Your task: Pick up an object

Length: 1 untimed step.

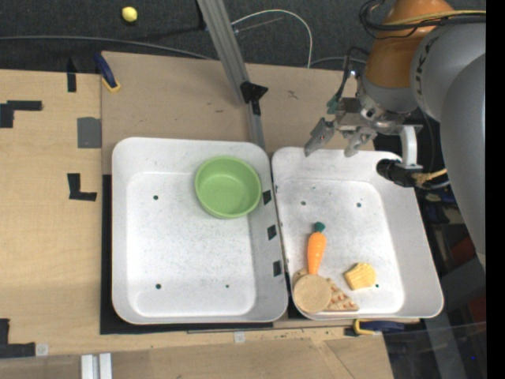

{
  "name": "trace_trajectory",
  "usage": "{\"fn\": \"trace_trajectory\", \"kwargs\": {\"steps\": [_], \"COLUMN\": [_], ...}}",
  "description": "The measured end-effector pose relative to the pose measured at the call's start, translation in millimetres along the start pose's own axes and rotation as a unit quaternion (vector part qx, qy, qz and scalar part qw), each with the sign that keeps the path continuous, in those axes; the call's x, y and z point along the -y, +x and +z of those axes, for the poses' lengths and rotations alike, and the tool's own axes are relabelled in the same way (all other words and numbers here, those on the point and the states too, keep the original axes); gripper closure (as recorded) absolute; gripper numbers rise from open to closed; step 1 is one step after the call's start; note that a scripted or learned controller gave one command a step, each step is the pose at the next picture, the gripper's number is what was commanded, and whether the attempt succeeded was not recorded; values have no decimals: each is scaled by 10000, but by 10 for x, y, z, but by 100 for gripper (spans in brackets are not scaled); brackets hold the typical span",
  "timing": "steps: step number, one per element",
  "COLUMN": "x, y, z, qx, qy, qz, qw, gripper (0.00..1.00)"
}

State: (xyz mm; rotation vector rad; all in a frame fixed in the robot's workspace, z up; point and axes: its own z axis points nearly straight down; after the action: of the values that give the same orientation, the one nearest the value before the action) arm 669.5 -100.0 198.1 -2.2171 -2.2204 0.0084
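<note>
My gripper (333, 144) hangs over the far rim of the right bin (410, 227), its two fingers spread apart with nothing between them. An orange toy carrot (316, 249) with a green top lies in the right bin's near half. Beside it sit a round tan cookie (312, 294), a waffle-like piece (342, 300) and a yellow chunk (360, 275). A green bowl (228, 185) stands upright in the left bin (142, 235), at its far right. All of these lie well below and away from the gripper.
A grey metal pole (229, 46) slants across the bench behind the bins. The two bins meet along a raised middle rim (272, 227). A small yellow ball (129, 13) lies on the dark floor at the far left.
</note>
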Motion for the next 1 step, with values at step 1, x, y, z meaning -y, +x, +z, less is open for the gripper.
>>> {"fn": "trace_trajectory", "kwargs": {"steps": [1], "x": [-47], "y": [-10], "z": [457], "qx": [-1], "qy": [-2], "qz": [-3], "qw": [10000], "gripper": [0]}}
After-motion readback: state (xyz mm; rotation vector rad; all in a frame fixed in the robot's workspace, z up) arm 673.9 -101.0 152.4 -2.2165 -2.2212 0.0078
